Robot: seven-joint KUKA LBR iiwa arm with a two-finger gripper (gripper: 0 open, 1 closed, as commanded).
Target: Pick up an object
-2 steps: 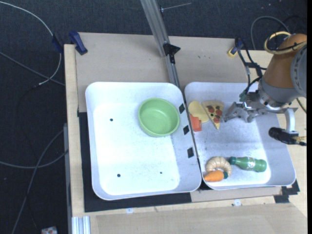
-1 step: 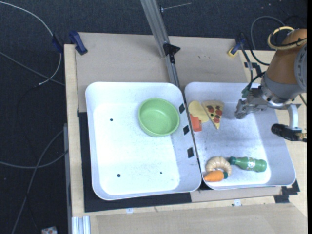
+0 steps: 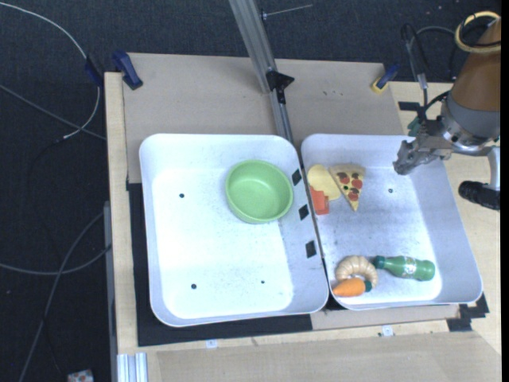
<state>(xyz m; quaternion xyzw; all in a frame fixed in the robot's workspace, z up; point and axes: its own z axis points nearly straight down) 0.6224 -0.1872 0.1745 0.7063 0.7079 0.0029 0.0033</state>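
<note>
Here the two-finger gripper point(image 3: 404, 164) hovers over the right white bin point(image 3: 445, 213)'s far edge. Whether it grips anything, I cannot tell. A green plastic bowl point(image 3: 258, 191) sits in the left white bin point(image 3: 199, 277).

Grey arm point(image 3: 475, 118) with orange band point(image 3: 480, 78) and black cables point(image 3: 417, 54).

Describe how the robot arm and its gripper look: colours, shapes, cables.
The arm is a rounded grey body with an orange-brown band above the wrist. Black cables loop along its left side, and a yellowish ring sits at its top. The gripper is a small grey metal piece at the end, above the right bin.
</note>
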